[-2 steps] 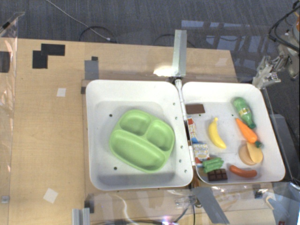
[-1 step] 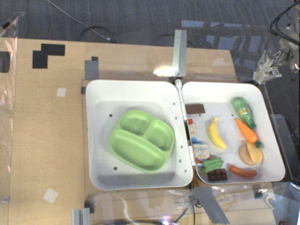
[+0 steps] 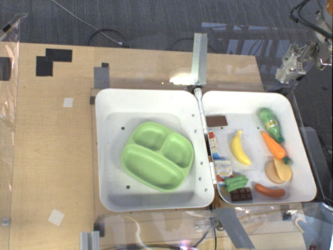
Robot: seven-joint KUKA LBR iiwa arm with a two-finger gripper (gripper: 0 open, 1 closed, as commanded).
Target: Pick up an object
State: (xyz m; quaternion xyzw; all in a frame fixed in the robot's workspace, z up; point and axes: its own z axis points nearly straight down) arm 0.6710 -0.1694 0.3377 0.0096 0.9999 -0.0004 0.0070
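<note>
At the far right of the bench, beyond the far right corner of the right bin point(image 3: 291, 104), the gripper point(image 3: 291, 66) hangs clear of both bins, and nothing shows between its fingers; how wide they stand cannot be told from this slant. All the small objects lie nearer and to the left of it, inside the right bin. Closest to the gripper is a green bottle point(image 3: 270, 123) by the bin's far right side, with a carrot point(image 3: 273, 145) just nearer and touching its lower end. A tan round piece point(image 3: 278, 171) sits near the carrot's near end, and a red sausage point(image 3: 269, 191) lies along the near wall. A banana point(image 3: 240, 148) rests in the middle of the bin. A brown flat piece point(image 3: 216, 121) lies towards the far left, a small printed carton point(image 3: 222, 166) lies by the left wall, and a green item point(image 3: 235, 183) sits just beside a chocolate block point(image 3: 241, 194) at the near left. The left bin point(image 3: 104, 139) holds one thing, a green divided plate point(image 3: 157, 155), lying flat near its middle.
</note>
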